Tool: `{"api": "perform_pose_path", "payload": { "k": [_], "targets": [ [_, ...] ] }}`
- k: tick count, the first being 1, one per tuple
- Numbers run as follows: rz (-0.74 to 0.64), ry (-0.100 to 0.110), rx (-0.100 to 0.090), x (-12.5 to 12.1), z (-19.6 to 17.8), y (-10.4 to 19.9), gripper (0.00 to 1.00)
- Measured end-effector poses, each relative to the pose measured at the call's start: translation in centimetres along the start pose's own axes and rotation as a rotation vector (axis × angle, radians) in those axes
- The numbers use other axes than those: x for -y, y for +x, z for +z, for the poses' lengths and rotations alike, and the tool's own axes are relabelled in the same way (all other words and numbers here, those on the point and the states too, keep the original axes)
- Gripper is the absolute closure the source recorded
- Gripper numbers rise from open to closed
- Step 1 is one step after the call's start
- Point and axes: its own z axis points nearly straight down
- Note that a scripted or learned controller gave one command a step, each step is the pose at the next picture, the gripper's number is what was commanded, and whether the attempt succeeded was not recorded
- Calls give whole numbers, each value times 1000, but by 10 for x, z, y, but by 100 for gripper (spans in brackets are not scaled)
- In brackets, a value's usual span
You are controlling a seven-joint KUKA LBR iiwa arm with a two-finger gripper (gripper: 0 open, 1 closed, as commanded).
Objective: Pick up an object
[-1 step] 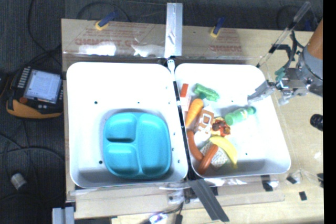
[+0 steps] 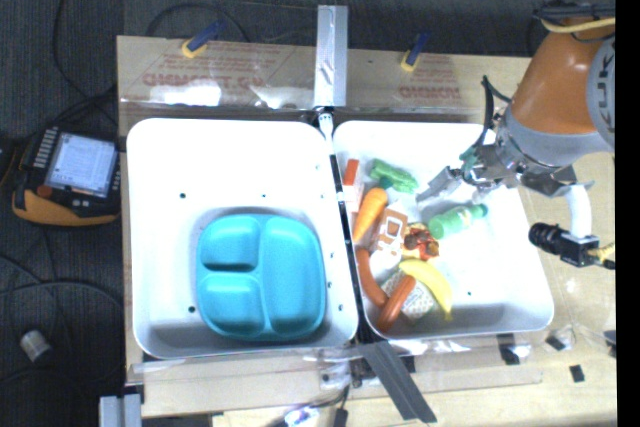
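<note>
The gripper hangs over the right bin, toward its far right part, its 2 grey fingers spread apart with nothing between them. Just below the fingertips, on the near side, lies a green bottle on its side, pointing toward the bin's right wall; whether the fingers touch it cannot be told. The arm, with its orange band, comes in over the bin's far right corner.

The rest of the toys crowd the right bin's left half. A green leafy piece lies toward the far edge, with an orange carrot slanting beside the left wall. Next to the carrot sits a small white and orange packet whose print is too small to read, and beside that a dark red and brown lump. Nearer the front edge lie a yellow banana and 2 reddish sausages, close together by the front left corner.

The left bin carries a turquoise divided tray with 3 compartments, set near its front edge.

Reddish lettering runs along the cardboard behind the bins, too blurred to make out
</note>
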Motion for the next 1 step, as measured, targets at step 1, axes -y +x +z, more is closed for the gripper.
{"api": "perform_pose_path", "payload": {
  "k": [1],
  "targets": [
    [-20,-2,-1,-21,97,25,0]
  ]
}}
